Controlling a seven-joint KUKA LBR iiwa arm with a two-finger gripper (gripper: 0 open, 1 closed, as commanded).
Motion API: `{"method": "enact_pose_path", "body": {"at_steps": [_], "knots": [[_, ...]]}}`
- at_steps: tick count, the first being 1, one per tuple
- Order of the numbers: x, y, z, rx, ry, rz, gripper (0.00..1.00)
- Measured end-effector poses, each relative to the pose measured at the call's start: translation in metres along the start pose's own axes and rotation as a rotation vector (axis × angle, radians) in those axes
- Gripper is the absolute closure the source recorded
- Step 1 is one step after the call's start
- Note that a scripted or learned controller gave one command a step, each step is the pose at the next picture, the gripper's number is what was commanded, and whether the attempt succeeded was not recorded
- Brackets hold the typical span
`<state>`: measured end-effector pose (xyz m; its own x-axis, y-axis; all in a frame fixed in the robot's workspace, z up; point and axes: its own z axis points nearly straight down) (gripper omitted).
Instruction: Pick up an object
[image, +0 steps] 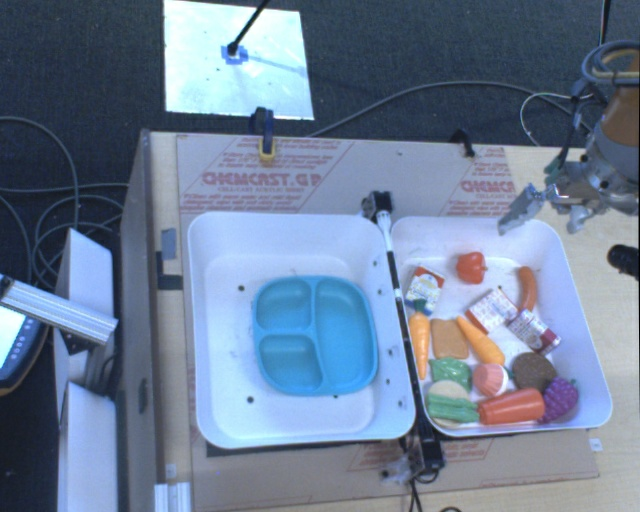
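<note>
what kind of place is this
Likely a robotics lab test bench: two white bins on a board, toy food heaped in one, a blue divided plate in the other, cables trailing over the floor.

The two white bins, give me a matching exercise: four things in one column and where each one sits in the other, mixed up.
Things:
1. blue divided plate
2. red tomato
3. purple grapes
4. pincer

Places:
A. near right corner of the right bin
B. above the right bin's far edge
C. middle of the left bin
D. far part of the right bin

Pairs: 1-C, 2-D, 3-A, 4-B
</note>
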<state>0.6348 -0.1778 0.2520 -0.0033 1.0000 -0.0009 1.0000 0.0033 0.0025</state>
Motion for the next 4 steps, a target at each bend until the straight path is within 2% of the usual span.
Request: {"method": "enact_pose_path", "body": {"at_steps": [1,2,3,4], "knots": [[0.029,0.034,0.082,0.002,0.001,-0.002,0.00],[0.041,0.026,0.131,0.001,0.001,-0.002,0.00],[0.040,0.027,0.119,-0.003,-0.001,-0.004,1.00],[0.125,0.019,0.034,-0.003,0.002,-0.002,1.00]]}}
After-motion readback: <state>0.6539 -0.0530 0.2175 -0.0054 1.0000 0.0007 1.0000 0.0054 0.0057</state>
